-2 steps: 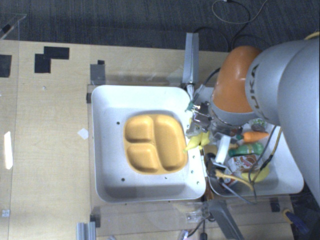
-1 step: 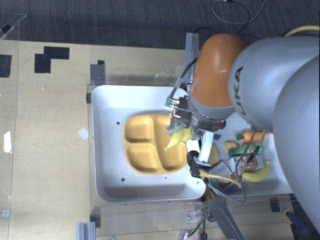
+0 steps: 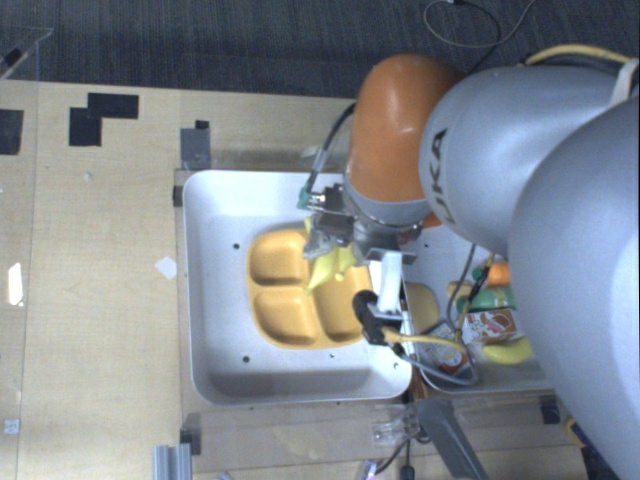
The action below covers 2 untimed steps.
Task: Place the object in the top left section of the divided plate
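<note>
Gripper (image 3: 330,253) hangs over the yellow divided plate (image 3: 280,303) — grip state unclear — seemingly lined up to drop a yellowish object (image 3: 332,266)

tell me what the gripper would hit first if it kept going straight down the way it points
Most likely the yellow divided plate in the left white bin: the gripper hangs over the plate's upper part. Its height above the plate is unclear from this view.

White bin (image 3: 215,298) on wooden bench (image 3: 90,298). Black tape marks (image 3: 100,116) at bench top-left. Second bin on the right holds colourful packets (image 3: 495,318). Black cable (image 3: 470,18) on dark floor.
</note>
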Each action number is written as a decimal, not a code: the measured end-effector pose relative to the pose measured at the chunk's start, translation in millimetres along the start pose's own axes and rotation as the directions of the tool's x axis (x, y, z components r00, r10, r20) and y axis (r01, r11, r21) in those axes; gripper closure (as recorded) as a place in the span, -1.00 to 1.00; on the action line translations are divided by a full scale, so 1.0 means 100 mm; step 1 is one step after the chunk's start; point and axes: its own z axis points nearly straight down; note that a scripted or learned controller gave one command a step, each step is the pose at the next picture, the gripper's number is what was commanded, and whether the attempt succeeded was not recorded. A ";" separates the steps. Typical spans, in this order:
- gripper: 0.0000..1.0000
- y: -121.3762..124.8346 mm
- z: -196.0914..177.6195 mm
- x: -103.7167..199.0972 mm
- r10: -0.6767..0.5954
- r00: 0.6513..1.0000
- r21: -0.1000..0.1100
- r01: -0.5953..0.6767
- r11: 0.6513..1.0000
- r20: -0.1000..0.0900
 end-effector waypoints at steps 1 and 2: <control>1.00 0.14 0.85 0.17 -0.053 0.999 0.002 0.053 0.999 0.001; 1.00 -0.37 -0.08 -0.30 -0.137 0.991 -0.001 0.137 0.991 0.000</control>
